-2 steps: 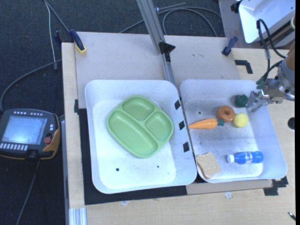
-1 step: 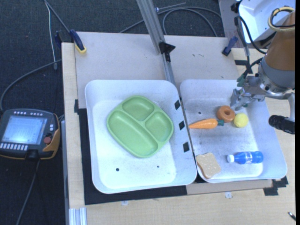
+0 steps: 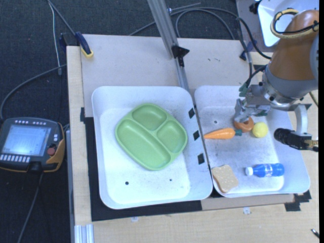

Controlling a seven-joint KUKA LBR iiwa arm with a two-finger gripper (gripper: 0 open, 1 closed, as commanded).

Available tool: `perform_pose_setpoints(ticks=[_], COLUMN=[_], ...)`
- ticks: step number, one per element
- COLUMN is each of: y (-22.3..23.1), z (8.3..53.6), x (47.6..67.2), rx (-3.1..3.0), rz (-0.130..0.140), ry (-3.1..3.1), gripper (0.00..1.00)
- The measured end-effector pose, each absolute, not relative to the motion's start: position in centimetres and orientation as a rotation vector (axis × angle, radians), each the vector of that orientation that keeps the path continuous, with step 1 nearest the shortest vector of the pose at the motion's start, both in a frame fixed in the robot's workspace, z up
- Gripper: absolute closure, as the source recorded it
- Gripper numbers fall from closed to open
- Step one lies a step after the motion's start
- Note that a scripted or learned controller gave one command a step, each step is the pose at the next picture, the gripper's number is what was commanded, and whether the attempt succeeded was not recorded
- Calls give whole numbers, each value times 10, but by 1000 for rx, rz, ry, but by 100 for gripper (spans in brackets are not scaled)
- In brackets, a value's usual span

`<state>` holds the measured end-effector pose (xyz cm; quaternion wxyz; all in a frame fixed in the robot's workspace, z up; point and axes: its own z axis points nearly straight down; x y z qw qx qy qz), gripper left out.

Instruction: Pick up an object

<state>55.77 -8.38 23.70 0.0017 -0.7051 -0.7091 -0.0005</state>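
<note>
Left bin [image 3: 109, 186]: one smooth green plate [image 3: 150, 135], three compartments, lying flat. Right bin [image 3: 298, 184]: one tapered orange carrot [image 3: 219, 133] near the divider; one porous bread slice [image 3: 225, 178] at the front corner; one round yellow lemon [image 3: 260, 130]; one clear blue bottle [image 3: 265, 170] on its side. Gripper [image 3: 244, 119] low over a small orange piece [image 3: 246, 125], between carrot and lemon; open or closed — cannot tell.

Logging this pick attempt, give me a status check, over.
Gripper low in right bin, fingers' state unclear. Directly over small orange object, hold unconfirmed. Carrot and yellow lemon crowd either side.
</note>
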Motion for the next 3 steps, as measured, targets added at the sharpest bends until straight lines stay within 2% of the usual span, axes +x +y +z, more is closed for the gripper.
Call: perform_pose_setpoints(ticks=[2, 3], y=[31, 87], z=[224, 235], x=[554, 544], rx=[-2210, -2211], rz=[-3, -5], ry=[-2228, -2229], gripper=[100, 100])
